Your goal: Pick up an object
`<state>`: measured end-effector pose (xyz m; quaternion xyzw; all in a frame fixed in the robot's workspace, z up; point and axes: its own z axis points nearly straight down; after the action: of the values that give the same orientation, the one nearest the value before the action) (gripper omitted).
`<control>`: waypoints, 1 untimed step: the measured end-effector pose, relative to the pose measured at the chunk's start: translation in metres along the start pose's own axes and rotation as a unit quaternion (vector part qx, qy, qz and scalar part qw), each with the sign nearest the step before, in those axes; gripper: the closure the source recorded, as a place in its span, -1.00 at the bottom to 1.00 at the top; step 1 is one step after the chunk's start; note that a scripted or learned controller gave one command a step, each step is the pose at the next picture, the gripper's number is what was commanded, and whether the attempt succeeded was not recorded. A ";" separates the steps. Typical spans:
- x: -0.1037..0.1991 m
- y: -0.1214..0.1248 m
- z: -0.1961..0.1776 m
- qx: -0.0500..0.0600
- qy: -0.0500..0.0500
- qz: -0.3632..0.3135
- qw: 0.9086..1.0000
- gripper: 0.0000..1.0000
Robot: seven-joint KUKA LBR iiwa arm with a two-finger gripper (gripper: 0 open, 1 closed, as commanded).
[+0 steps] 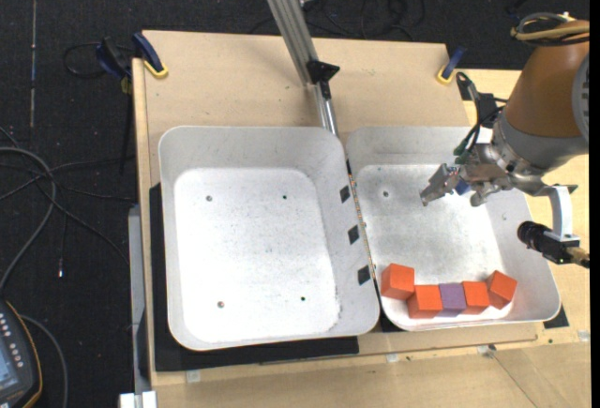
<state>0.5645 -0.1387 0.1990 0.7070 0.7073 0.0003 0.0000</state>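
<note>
Along the front wall of the right bin [394, 173] lies a row of blocks: an orange block [397, 280] at the left, another orange one [427, 299], a purple block [452, 296], an orange block [475, 294] and an orange block [502, 288] at the right end. My gripper [457, 188] hangs over the back half of the same bin, well behind the blocks. Its fingers are spread apart and hold nothing.
The left bin [178, 153] stands beside the right one, joined by black clips along the shared wall. A metal pole [291, 17] slants in from the back to the bins' junction. Clamps sit at the bench's back corners.
</note>
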 end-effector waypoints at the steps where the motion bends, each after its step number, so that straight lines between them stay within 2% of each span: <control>1: -0.028 0.023 -0.099 -0.005 -0.003 -0.001 1.000 -1.00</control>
<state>0.5870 -0.1666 0.2976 0.7064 0.7078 0.0021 0.0054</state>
